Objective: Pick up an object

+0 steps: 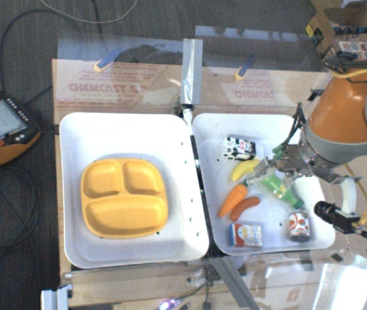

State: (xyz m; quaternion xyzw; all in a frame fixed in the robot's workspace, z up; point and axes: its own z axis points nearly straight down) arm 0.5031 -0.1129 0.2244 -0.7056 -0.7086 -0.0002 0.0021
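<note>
In the camera view, the gripper point(267, 171) is seen low over the middle of the right bin point(217, 234), just beside a yellow banana point(244, 169) and a green bottle point(281, 189). Whether anything is gripped cannot be told.

An orange carrot point(233, 199) and a red sausage point(245, 206) are placed below the banana; a small carton point(246, 235) and a can point(298, 225) are set along the near edge. A yellow divided plate point(124, 196) is held in the left bin point(80, 124).

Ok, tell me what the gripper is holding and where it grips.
It cannot be told: the gripper sits low among the banana and green bottle, its hold unclear.
</note>
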